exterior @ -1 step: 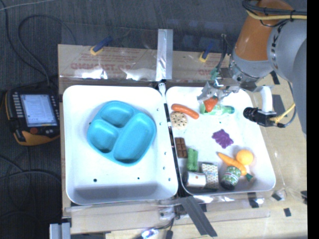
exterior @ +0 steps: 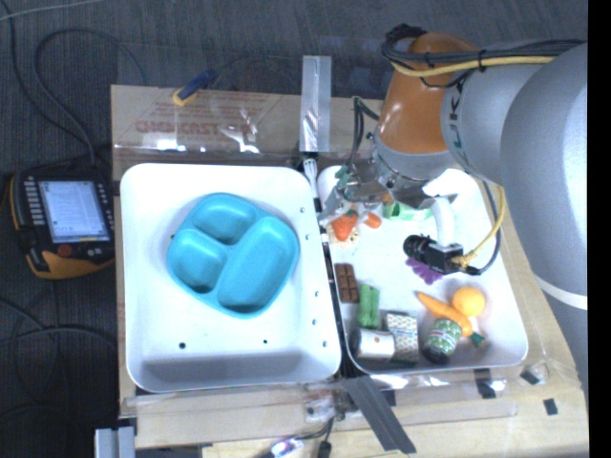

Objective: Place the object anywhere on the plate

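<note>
Pincer [exterior: 355, 198] sits low at the far left of the right bin [exterior: 506, 346], over a small orange toy [exterior: 346, 225]; I can't tell its state or whether it has a hold. My blue plate [exterior: 234, 253] in the left bin [exterior: 143, 351] looks bare, so placing remains. No legible writing.

two bins [exterior: 143, 351], one plate [exterior: 234, 253] (three-compartment)

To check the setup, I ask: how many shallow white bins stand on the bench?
2. The left shallow white bin holds the blue three-compartment plate. The right shallow white bin holds small toy items; the grey arm's gripper is at its far left corner.
</note>
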### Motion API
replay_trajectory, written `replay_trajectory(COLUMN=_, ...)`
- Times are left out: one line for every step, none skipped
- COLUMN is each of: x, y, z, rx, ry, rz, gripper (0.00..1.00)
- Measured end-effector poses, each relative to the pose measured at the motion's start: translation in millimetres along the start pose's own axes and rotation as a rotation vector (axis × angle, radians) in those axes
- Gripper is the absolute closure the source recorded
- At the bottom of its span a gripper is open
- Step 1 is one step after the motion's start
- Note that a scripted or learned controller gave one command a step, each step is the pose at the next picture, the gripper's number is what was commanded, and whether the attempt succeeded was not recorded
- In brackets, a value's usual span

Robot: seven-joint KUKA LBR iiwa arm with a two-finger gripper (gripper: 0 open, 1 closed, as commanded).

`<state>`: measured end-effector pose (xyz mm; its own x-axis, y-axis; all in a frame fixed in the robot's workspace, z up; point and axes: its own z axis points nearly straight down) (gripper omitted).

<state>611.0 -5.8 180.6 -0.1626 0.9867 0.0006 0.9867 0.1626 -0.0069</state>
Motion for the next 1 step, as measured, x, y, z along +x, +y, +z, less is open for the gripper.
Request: replay_trajectory(x=45.5, y=-33.0, z=0.1, rx=0.0, ry=0.0, rz=0.036, gripper=1.0)
